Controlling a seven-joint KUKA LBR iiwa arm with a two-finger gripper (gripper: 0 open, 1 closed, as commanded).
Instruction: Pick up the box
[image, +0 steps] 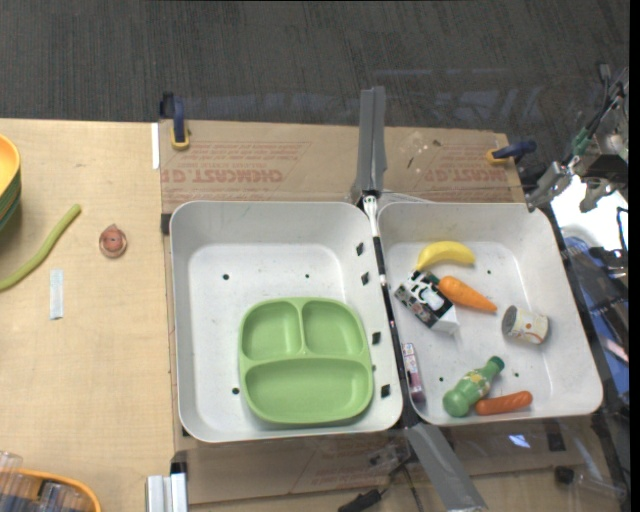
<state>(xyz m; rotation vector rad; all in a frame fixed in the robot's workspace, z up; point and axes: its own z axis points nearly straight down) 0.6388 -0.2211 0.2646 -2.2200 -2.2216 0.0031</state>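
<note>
On the wooden worktop (90, 380), the left white bin (200, 260) holds a green three-compartment plastic plate (305, 360). In the right white bin (560, 300), the small black-and-white box (426, 301) lies near the left wall, just below a yellow banana (445, 255) and touching an orange carrot (466, 294). Further right lie a green bottle (472, 386) and a small white cup (525, 324). The gripper (590, 160) hovers beyond the bin's upper right corner; I cannot tell how its fingers stand.

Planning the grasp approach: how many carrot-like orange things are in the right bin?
2. One carrot lies mid-bin, against the box, below the banana. The other carrot lies near the front edge, beside the green bottle. None seem hidden.
</note>
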